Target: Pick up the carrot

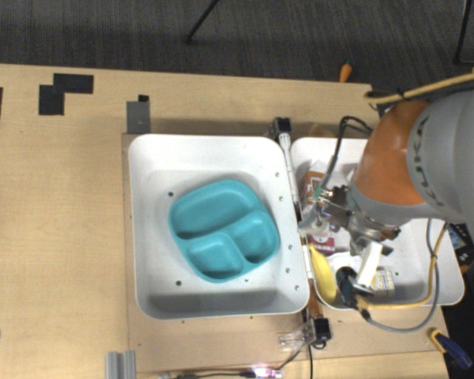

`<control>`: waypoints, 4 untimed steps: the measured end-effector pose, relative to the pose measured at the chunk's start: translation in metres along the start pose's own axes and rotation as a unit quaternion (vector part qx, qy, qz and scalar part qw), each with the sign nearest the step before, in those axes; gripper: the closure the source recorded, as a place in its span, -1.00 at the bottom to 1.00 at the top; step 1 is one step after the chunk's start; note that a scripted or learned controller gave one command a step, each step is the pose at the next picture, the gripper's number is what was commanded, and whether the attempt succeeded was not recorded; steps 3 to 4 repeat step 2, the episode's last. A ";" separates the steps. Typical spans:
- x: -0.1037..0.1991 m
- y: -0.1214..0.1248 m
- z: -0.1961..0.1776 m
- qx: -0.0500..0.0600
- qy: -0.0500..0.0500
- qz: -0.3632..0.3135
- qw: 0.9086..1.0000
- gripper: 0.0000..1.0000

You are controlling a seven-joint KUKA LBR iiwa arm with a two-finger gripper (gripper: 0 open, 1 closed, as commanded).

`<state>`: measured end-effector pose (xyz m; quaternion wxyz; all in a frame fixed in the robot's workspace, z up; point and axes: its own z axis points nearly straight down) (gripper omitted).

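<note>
The arm is seen reaching in over the right bin, with the pincer lowered near that bin's left wall. Whether the pincer is open or closed cannot be told, as it is lost among metal parts and clutter.

The carrot cannot be picked out with certainty. It may be among the things crowded beneath the wrist, so neither its place nor its long axis can be stated.

A banana is seen just below the pincer, lying along the left wall with its long axis running near to far. A small labelled packet lies near the front of the right bin; its print is too small to be read.

The left bin holds a teal divided plate, set at a slant, with bare floor around it. Wide open room is offered by the wooden surface to the left of the bins.
</note>
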<state>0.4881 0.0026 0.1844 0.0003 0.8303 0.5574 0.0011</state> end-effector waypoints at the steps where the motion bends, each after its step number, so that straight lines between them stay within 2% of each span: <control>1: 0.002 0.001 -0.011 -0.001 0.001 -0.005 1.000 1.00; 2: 0.023 -0.010 0.001 0.002 0.000 0.058 0.998 1.00; 4: 0.023 -0.010 0.001 0.002 0.000 0.058 0.998 1.00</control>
